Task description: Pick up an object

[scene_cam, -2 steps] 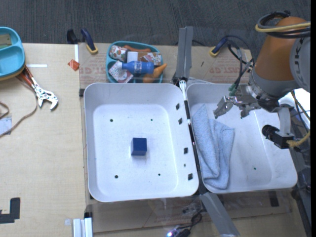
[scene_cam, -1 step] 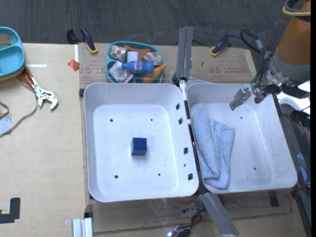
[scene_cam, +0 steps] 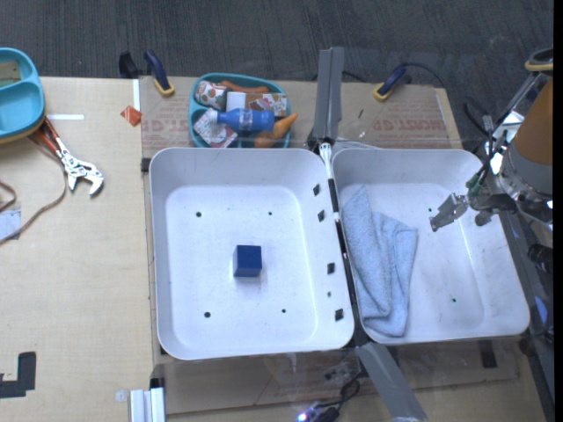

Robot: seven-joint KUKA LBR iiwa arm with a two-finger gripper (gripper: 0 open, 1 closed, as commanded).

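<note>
A small blue block [scene_cam: 248, 260] sits alone near the middle of the left white bin [scene_cam: 176, 323]. In the right bin [scene_cam: 493, 315], a pale blue towel [scene_cam: 380, 266] lies crumpled along its left side. Above that bin's right part, the claw [scene_cam: 457, 209] hovers, spread and pinching nothing. Farther back, a teal bowl [scene_cam: 201, 102] holds packets.

Robotics lab or workshop test cell, not a home. Evidence: plywood tabletop [scene_cam: 79, 288] with two white bins [scene_cam: 167, 262] fixed side by side, spring clamps [scene_cam: 158, 73] pinning a cardboard sheet [scene_cam: 413, 117] at the back edge, an adjustable wrench [scene_cam: 77, 172] lying loose on the wood, a metal post [scene_cam: 329, 90] rising between the bins, and an industrial arm [scene_cam: 537, 139] mounted at the right. Dark carpet floor [scene_cam: 264, 16] behind.
</note>
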